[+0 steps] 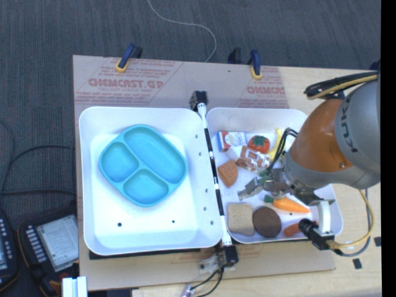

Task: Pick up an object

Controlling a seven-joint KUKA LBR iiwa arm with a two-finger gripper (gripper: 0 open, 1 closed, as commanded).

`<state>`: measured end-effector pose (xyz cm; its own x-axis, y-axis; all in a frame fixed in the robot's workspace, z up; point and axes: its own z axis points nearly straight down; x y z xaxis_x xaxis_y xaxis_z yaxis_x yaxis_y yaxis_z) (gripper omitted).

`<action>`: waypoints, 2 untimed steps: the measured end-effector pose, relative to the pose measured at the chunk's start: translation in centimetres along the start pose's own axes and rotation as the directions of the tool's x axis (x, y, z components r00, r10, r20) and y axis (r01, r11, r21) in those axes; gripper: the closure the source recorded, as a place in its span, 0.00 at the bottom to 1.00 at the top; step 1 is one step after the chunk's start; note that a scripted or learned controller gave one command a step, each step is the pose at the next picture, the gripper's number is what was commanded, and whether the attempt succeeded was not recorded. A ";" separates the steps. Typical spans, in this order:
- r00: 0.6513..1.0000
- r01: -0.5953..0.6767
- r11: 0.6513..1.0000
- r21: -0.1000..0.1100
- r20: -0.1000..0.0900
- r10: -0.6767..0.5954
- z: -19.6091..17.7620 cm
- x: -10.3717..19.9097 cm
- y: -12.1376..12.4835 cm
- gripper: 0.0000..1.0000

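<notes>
Brown board [154, 79] reads "CHEMCAST GP"; hand [260, 184] (grip state unclear) over right bin [213, 142].

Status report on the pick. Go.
Gripper low in right bin, fingers unclear. Nothing seen held. Carrot, cookie, bread crowd it.

Dark grey carpet [74, 17] covers the floor around the bench. A thin white cable [185, 23] curls across it near the top. The bench top is a light wooden board [346, 277], overlaid with brown sheet [124, 82] printed in red lettering. 2 clamps with blue and yellow handles [127, 55] [255, 64] grip its far edge. At the lower left, black cables [25, 166] loop over the carpet beside a handheld control pendant [52, 243] with a grey screen. The light is even, with soft shadows.
</notes>
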<state>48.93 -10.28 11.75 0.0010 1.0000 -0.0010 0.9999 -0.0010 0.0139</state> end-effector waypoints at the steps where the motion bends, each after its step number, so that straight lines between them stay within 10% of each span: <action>1: 1.000 0.001 1.000 0.000 -0.001 -0.001 -0.9 0.0 0.1 1.00; 2: 1.000 0.001 1.000 0.000 -0.001 -0.001 -0.9 0.1 0.1 0.00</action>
<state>48.97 -10.23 12.69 0.0003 1.0000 -0.0002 0.9999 -0.0003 0.0137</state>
